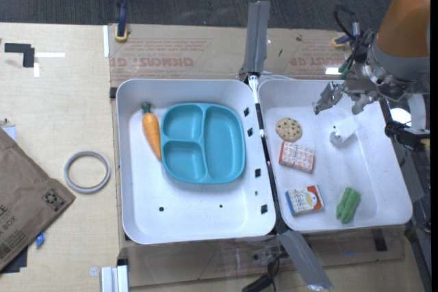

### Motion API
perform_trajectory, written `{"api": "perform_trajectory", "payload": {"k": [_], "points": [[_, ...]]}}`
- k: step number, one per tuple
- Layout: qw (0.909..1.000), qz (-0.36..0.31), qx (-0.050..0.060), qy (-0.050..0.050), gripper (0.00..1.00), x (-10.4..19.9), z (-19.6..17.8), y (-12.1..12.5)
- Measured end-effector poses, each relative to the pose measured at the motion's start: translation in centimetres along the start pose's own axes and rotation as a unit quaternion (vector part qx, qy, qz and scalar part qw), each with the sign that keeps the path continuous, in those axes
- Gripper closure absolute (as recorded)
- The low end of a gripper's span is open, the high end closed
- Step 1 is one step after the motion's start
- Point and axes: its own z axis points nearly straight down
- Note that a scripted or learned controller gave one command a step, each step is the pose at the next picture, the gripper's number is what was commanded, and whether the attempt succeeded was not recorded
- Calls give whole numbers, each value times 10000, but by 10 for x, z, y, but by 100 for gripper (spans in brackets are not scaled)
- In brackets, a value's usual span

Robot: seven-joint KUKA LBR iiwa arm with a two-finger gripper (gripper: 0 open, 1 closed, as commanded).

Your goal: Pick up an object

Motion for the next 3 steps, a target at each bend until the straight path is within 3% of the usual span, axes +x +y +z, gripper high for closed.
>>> {"api": "perform_trajectory", "payload": {"k": [1,2,3], "points": [[9999,143,-36,3,0,12,132,-58],[9999,156,-62,0,100,12,122,-56],[9965,831,-5,-1,100,22,37,-82]]}}
